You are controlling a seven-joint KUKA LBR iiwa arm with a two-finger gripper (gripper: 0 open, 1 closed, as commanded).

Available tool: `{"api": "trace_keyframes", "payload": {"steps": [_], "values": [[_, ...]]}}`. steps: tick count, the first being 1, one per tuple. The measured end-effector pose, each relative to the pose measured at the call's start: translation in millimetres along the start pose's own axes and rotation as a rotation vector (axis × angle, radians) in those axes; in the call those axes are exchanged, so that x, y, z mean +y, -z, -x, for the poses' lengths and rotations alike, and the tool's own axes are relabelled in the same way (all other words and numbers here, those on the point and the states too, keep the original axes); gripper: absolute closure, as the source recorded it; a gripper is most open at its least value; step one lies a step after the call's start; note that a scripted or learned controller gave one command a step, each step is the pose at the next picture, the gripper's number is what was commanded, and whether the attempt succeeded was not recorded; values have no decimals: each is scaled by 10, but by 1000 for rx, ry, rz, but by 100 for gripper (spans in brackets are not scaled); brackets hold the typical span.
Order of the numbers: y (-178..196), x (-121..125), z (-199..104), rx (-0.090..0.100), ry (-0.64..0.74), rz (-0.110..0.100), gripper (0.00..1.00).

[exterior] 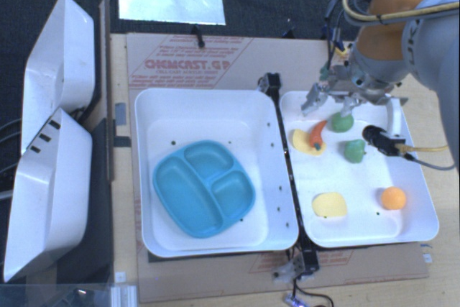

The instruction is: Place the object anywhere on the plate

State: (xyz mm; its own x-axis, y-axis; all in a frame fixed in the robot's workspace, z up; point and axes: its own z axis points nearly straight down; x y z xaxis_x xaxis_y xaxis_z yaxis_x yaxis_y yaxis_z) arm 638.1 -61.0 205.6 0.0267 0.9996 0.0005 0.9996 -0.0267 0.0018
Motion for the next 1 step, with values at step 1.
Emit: {"api": "trace_keyframes", "payload": {"steps": [1], "values": [[-220, -138, 174, -1, 26, -2, 0]]}}
